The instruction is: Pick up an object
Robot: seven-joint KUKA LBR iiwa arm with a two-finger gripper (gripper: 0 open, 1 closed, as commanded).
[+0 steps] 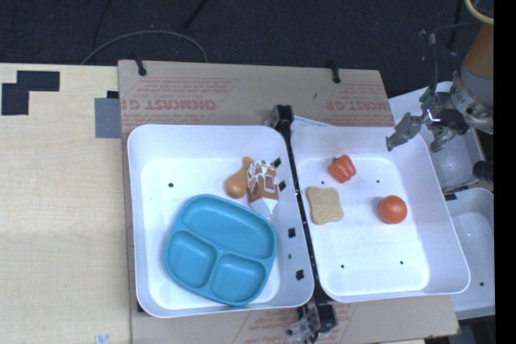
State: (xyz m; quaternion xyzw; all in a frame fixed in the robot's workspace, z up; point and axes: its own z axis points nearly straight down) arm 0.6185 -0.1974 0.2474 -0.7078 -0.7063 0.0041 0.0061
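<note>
- Nearest the camera, a blue divided plate [219, 250] with three compartments lies in the left bin [153, 173], filling its lower half and tilting toward the bin's near right corner.
- Just behind the plate, near the left bin's right wall, a small brown-and-white packet [263, 181] stands beside an orange-brown toy shaped like a chicken drumstick [239, 180]; the two touch, and the packet's lower end meets the plate's far rim.
- A black divider strip [295, 205] runs between the two bins from front to back.
- In the right bin [379, 270], the near half of the floor is bare white with a few small dark holes.
- Further back in that bin, a tan slice of toast [324, 205] lies flat close to the left wall.
- A round red tomato [393, 209] sits to the right of the toast, well apart from it and near the bin's right wall.
- Behind the toast, a small red pepper [342, 168] rests near the bin's far wall.
- Both bins rest on a brown cardboard sheet [242, 97] printed with red lettering, over a pale wooden bench [56, 197].
- Farthest back, at the right bin's far right corner, the gripper [422, 130] hovers above the rim with its grey fingers [401, 133] spread wide and nothing between them, clear of every object in the bins.
- The arm's orange band [481, 52] shows above it at the right edge.
</note>
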